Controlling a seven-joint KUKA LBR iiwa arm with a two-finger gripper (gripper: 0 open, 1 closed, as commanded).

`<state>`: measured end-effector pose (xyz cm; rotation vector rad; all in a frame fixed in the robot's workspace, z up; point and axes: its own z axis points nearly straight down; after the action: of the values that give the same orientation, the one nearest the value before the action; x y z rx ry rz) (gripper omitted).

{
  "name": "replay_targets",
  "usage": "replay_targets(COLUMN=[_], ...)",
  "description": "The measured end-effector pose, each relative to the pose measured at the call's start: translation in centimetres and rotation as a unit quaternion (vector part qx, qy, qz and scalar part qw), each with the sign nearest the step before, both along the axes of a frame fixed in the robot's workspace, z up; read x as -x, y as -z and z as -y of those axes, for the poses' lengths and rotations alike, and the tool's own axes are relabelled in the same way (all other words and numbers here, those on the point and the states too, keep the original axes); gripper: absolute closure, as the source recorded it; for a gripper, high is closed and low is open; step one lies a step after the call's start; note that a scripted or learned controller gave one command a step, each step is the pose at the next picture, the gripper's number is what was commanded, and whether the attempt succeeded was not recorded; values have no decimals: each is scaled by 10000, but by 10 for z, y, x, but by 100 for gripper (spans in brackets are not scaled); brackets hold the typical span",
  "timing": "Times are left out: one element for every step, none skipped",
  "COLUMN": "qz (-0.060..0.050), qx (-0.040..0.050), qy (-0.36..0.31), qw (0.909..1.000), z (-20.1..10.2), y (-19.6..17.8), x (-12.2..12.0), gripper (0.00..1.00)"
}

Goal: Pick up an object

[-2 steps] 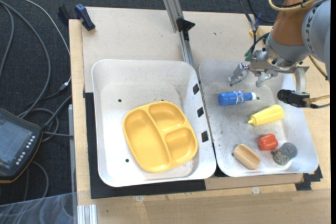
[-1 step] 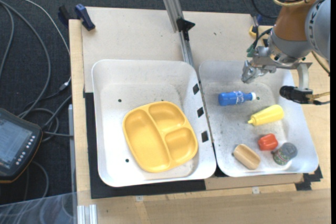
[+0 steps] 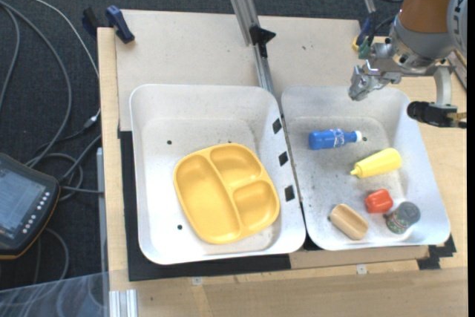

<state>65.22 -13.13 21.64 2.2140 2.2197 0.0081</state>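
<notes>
My arm hangs over the right bin with nothing in its grip.

I see the gripper [image 3: 360, 87] above the far edge of the right bin [image 3: 423, 159], and I cannot tell how it is set. Below it lies a blue bottle [image 3: 333, 139] on its side. Nearer to me are a yellow squeeze bottle [image 3: 377, 163], a small red block [image 3: 378, 201], a round grey can [image 3: 403, 217] and a tan hot dog bun [image 3: 348, 222]. The left bin [image 3: 148, 122] holds a yellow plate with sections [image 3: 225, 192].
</notes>
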Motion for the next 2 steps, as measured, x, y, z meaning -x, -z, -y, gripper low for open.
replay_targets(qz=[1, -46], qx=[3, -20], qy=[3, -19], qw=[10000, 10000], z=[0, -53], y=[-55, -61], x=[-2, 20], gripper=[100, 100])
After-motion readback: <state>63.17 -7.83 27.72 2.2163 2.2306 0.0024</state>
